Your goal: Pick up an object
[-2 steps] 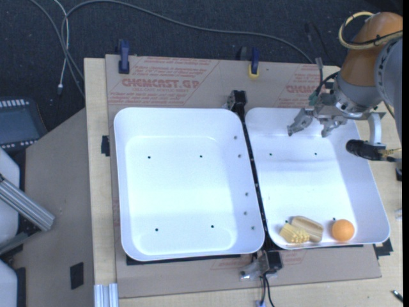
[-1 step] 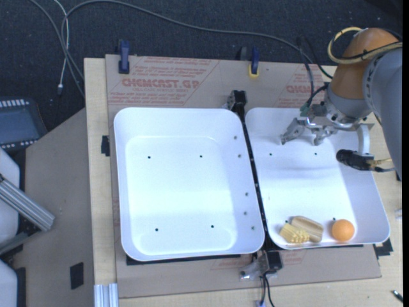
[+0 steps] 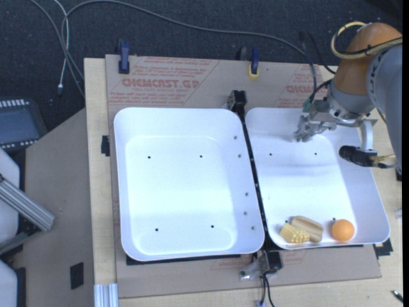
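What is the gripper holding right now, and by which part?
Nothing: the gripper hangs over the right bin's far end, apart from the corn, bread roll and orange.

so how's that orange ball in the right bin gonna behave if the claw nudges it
The orange ball looks round and smooth, so it would probably roll at a touch. It lies near the right bin's near rim, which may stop it. It seems small, likely light.
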`<state>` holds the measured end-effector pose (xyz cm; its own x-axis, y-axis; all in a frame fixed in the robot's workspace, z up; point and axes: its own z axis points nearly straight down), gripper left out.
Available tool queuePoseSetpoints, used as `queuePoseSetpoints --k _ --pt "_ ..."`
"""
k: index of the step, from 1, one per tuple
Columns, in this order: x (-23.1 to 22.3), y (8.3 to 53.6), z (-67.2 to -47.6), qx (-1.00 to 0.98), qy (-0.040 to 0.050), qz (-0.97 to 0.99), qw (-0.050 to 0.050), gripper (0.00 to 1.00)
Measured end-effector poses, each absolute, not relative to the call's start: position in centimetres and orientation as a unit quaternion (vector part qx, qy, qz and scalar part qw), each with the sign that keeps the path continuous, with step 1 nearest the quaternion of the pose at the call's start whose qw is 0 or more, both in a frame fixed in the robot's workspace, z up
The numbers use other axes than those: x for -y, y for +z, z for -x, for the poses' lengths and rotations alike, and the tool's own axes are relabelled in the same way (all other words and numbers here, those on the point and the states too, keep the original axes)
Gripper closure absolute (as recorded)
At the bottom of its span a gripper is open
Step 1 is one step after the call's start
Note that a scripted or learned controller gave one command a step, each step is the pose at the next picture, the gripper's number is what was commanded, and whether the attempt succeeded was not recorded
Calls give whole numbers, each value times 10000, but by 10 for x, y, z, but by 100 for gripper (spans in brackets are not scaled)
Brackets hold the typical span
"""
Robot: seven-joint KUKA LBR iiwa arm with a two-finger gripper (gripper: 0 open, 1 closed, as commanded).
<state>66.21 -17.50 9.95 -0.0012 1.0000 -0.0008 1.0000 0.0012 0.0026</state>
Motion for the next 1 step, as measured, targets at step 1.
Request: queuePoseSetpoints --k 1 --pt "172 161 -668 -7073 16 -7069 24 100"
